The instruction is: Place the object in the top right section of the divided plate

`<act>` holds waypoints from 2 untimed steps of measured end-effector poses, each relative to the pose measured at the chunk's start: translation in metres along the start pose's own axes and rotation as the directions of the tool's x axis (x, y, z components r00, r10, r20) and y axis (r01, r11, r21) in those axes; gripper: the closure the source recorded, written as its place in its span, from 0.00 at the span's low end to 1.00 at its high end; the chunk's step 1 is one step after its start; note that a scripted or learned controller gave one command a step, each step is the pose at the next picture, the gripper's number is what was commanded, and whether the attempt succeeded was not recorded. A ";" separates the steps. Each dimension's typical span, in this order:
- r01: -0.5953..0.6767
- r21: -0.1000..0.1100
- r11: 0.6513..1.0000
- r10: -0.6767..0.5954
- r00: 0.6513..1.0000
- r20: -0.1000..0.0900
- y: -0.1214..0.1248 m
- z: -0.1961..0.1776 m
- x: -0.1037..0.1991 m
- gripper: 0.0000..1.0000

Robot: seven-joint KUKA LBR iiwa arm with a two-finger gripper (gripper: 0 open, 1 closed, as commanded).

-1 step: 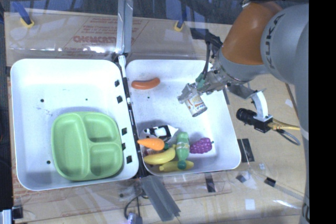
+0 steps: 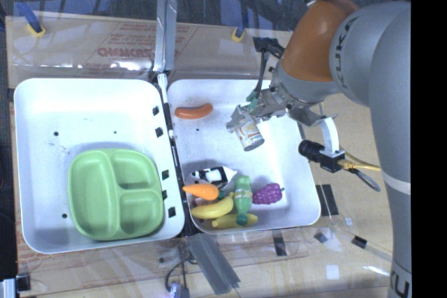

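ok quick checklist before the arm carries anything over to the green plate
1. End effector over the right white bin: ok.
2. Small clear and silver object at the end effector, held between fingers: cannot tell.
3. Green divided plastic plate sits flat in the left white bin: ok.
4. Plate's top right section free of items: ok.
5. Object already in that section: not ok.
6. Orange sausage lies apart from the end effector: ok.

Gripper (image 2: 246,123) fingers blurred against a clear cup-like thing (image 2: 250,136); grip unclear. Black-and-white item (image 2: 213,176) partly hidden under carrot (image 2: 201,189), possibly a toy. Arm cut off at right.
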State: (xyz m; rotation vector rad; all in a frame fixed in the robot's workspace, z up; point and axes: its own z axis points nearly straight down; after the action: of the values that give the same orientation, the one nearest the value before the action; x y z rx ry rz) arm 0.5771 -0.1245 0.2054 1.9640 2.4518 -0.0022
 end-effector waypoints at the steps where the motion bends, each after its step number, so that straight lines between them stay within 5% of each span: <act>1: -0.030 0.005 1.000 0.030 1.000 -0.002 -0.078 0.016 0.087 1.00; 2: -0.029 0.007 1.000 0.029 1.000 -0.001 -0.077 0.008 0.086 1.00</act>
State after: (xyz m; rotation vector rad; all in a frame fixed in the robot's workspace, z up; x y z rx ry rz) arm 0.4829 -0.0579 0.1974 2.0025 2.4274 -0.0092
